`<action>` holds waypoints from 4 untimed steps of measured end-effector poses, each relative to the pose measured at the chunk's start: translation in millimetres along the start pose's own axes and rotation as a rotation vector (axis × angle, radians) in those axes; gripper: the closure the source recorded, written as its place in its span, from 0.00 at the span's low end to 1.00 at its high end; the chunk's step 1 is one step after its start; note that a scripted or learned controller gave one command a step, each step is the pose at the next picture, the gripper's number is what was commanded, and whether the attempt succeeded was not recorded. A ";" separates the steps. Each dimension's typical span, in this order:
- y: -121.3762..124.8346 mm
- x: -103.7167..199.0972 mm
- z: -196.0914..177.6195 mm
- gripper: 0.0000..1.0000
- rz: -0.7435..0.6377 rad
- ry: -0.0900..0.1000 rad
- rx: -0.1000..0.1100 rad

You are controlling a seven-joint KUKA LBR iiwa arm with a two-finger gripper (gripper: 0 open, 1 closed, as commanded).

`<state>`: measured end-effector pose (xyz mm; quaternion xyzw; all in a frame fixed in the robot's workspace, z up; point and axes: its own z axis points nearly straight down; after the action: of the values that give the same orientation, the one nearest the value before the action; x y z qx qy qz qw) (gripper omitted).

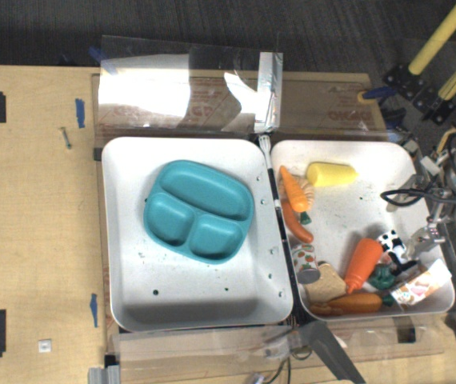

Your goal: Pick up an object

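Observation:
The right bin (pixel 348 152) holds several small objects. A yellow block (pixel 331 174) lies near its back. Two orange carrots (pixel 293 192) lie along its left wall. An orange cone-shaped piece (pixel 362 264) leans near the front, beside a small black-and-white toy (pixel 389 243) and a green item (pixel 384 279). A long orange sausage shape (pixel 355 302) and a tan slice (pixel 330 283) lie at the front wall. My gripper (pixel 431 235) hangs over the bin's right rim, just right of the black-and-white toy, with cables around it.
The left bin (pixel 124 278) bears a teal divided plate (pixel 199 209). A white printed packet (pixel 425 286) sits in the right bin's front right corner. A clear plastic sheet (pixel 188 94) stands behind the bins. Yellow poles (pixel 444 30) cross the back right.

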<state>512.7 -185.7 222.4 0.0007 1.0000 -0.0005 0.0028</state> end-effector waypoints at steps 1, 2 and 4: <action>-24.9 21.3 102.2 0.00 -0.075 -0.025 0.008; -26.8 16.2 86.3 0.00 -0.538 -0.005 0.001; 8.8 -34.6 134.1 0.00 -0.926 -0.008 0.003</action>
<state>548.0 -177.0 88.5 -0.4460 0.8950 -0.0032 0.0060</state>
